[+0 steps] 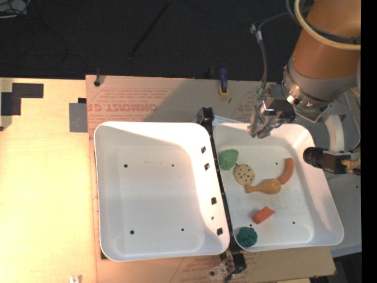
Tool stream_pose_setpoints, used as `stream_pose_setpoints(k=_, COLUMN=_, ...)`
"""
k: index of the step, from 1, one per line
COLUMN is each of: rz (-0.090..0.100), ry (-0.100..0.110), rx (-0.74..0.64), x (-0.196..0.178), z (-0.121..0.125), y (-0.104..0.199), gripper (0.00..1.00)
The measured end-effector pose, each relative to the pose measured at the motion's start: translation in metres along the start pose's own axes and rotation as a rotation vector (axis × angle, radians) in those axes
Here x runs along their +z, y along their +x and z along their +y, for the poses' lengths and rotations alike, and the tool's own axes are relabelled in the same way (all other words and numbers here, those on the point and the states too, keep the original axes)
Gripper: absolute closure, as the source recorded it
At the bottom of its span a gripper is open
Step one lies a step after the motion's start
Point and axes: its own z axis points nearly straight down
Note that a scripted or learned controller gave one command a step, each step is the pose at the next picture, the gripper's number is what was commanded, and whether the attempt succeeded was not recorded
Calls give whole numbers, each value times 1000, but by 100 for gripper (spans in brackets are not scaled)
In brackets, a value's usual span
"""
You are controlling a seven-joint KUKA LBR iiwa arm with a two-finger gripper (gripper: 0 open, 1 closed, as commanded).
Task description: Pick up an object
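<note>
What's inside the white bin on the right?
The right bin holds a light green piece, a spotted cookie, a tan drumstick, a sausage, an orange chunk and a dark green lump. The end effector hides some of the back edge.

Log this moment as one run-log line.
gripper: above right bin back edge, holding nothing seen | items: green piece, cookie, drumstick, sausage, carrot, teal ball
</note>
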Motion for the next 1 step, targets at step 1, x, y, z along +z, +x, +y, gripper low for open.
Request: stream_pose_setpoints(k=1, rz=-1, ry=23, rx=7, x=84, z=-34, y=-41, gripper=100)
